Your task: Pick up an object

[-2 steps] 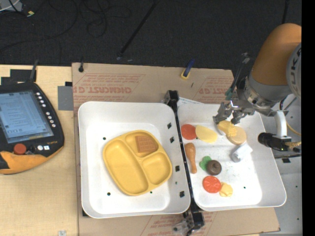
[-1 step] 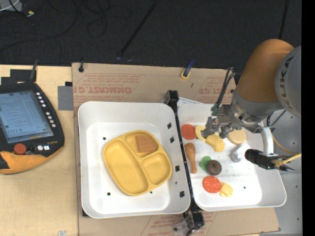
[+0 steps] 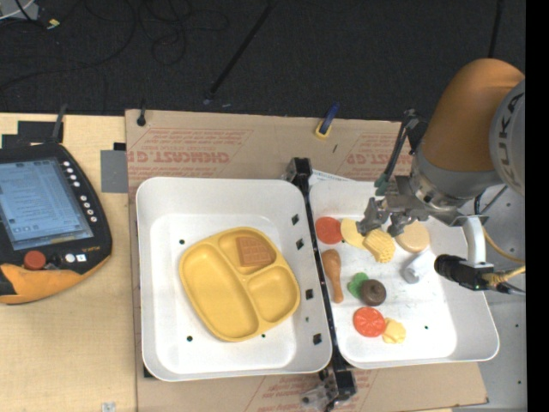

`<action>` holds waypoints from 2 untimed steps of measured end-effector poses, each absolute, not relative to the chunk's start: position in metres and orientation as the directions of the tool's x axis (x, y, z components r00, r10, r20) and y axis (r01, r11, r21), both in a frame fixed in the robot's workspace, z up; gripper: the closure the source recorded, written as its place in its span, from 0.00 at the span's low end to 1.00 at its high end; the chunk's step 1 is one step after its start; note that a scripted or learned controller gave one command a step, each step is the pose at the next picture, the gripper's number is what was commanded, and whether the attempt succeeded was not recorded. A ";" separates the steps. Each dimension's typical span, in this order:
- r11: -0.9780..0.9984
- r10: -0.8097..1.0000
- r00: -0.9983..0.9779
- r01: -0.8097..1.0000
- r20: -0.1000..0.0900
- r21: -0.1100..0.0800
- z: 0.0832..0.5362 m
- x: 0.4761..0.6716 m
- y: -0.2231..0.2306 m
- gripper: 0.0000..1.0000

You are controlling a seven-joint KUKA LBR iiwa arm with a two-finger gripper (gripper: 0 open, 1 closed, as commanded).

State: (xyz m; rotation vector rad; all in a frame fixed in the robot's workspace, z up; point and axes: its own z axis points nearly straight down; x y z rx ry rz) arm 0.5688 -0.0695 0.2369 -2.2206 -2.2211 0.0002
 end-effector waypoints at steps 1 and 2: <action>0.005 1.000 -0.005 1.000 0.000 -0.002 0.230 0.580 -0.069 1.00; 0.000 1.000 0.000 1.000 0.001 -0.004 0.218 0.575 -0.067 1.00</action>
